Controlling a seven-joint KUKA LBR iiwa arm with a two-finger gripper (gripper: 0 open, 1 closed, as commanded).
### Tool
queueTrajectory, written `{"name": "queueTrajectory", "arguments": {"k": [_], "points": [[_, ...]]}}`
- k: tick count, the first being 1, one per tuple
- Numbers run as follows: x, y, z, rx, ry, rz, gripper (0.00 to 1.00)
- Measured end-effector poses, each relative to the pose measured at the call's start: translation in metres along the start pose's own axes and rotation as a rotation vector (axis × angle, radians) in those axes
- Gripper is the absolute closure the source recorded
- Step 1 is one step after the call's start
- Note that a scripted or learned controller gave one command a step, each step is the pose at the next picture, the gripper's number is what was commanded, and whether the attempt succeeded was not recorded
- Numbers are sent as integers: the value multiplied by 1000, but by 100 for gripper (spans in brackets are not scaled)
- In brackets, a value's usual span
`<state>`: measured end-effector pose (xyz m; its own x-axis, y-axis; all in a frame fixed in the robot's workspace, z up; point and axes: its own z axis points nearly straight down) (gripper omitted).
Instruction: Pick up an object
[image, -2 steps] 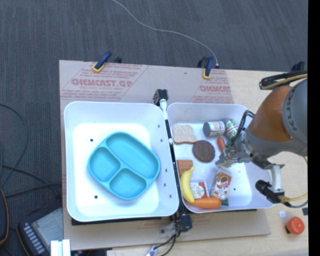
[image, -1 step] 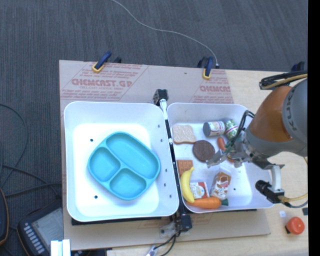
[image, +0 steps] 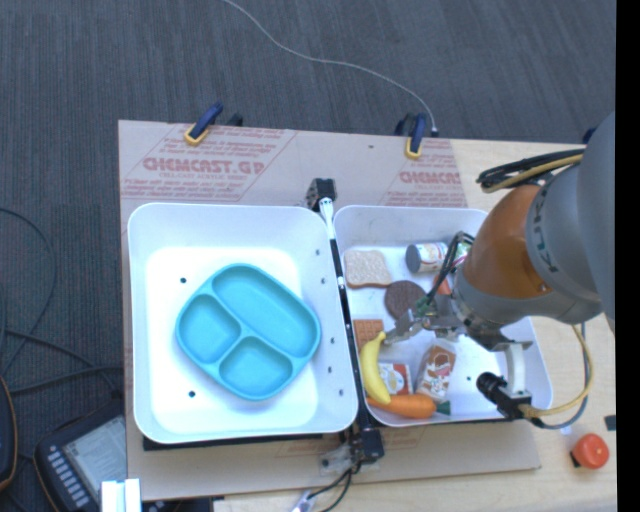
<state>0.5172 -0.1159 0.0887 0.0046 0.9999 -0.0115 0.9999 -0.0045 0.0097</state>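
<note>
Brown cardboard sheeting (image: 200, 165) printed with red lettering covers your bench (image: 580, 480), and on it sit two shallow white bins side by side. Your left white bin (image: 160, 400) carries a sky-blue three-compartment plastic tray (image: 248, 332), lying slantwise near its middle. Your right white bin (image: 400, 215) holds all the small items, and the grey arm with its orange band (image: 515, 260) reaches in over that bin's right half.

The pincer (image: 418, 322) hangs low over the middle of the right bin; whether it is released or clenched you cannot tell from this angle. Just above and touching its left edge in the view lies a round brown cookie-like disc (image: 403, 296), and a beige slice of toy bread (image: 367, 267) lies beyond that. A small silver-and-white can (image: 428, 256) rests near the far wall. Below the pincer you see a yellow toy banana (image: 372, 366), a red-and-white snack packet (image: 437, 370) beside it, and an orange toy carrot (image: 411, 405) against the near wall.
</note>
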Motion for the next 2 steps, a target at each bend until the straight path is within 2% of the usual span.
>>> {"name": "queueTrajectory", "arguments": {"k": [1,2], "points": [[1,2,-11,-5,2,-1,100],[1,2,-10,-3,2,0,0]]}}
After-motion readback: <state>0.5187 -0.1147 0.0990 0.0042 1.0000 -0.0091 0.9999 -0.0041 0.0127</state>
